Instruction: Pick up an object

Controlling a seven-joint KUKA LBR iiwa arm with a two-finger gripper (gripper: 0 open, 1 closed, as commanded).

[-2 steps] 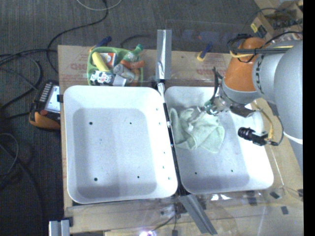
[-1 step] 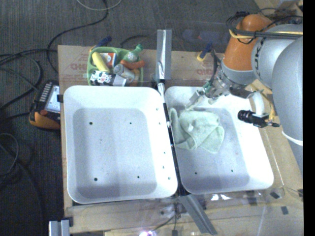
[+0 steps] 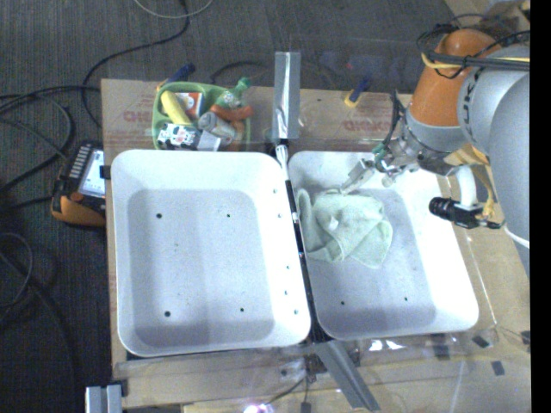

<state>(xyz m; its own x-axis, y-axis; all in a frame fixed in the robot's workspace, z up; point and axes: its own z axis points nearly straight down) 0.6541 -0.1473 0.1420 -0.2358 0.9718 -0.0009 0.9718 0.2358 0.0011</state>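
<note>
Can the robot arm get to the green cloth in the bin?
Probably yes. The cloth lies uncovered in the right bin, with nothing on top of it, and the gripper hangs just above its far edge.

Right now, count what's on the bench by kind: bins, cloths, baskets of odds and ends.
White bins: 2, left and right
Pale green cloth: 1, in the right bin
Green basket of small items: 1
Total: 4

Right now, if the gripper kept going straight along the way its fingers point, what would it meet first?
Most likely the crumpled pale green cloth in the right bin. The gripper slants down and toward the view's left, with the cloth's upper edge just beyond it. Depth is unclear from one view, so it might reach the bin floor beside the cloth.
</note>
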